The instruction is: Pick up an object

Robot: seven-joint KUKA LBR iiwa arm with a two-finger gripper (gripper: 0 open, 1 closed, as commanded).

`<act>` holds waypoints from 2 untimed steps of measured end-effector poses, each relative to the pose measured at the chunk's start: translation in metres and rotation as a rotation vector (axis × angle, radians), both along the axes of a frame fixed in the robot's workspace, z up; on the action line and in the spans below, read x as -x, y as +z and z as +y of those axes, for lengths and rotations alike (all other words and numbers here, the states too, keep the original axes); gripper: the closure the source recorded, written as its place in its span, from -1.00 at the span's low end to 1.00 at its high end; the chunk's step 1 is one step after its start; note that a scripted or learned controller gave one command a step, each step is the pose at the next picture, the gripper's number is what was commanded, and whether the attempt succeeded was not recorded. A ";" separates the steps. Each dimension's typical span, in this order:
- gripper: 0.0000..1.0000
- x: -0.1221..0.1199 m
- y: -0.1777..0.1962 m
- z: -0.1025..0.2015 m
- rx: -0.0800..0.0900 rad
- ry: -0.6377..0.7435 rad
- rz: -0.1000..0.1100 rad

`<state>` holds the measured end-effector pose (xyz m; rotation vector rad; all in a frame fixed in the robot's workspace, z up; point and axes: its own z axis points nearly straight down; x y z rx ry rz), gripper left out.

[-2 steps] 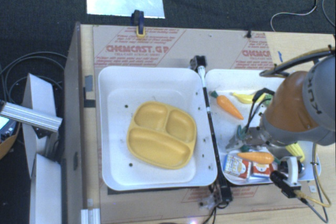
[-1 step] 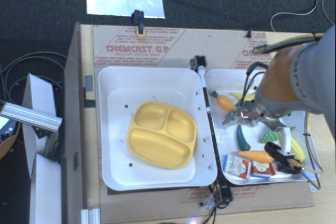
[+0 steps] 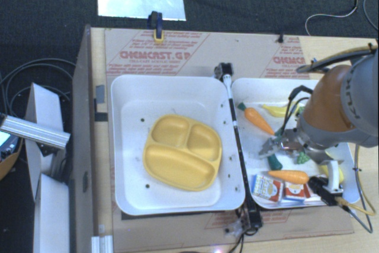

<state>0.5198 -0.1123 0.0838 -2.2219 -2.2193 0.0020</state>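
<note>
Here my gripper (image 3: 273,145), fingers unclear, hovers in the right bin (image 3: 249,87) between two carrots: the far carrot (image 3: 257,119) points far-left, the near carrot (image 3: 288,176) lies left-right; the left bin (image 3: 118,127) holds a yellow tray (image 3: 182,152).

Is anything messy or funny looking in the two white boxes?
Nothing looks broken or spilled. The yellow plate sits a bit crooked in the left bin. In the right bin, two carrots, a banana and small cartons lie jumbled at all angles, with the gripper low among them.
</note>
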 end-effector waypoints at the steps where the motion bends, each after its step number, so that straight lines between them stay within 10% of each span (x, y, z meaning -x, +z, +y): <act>1: -1.00 -0.130 0.001 -0.007 0.000 0.011 -0.003; 2: -1.00 -0.145 0.001 0.012 0.011 0.007 0.021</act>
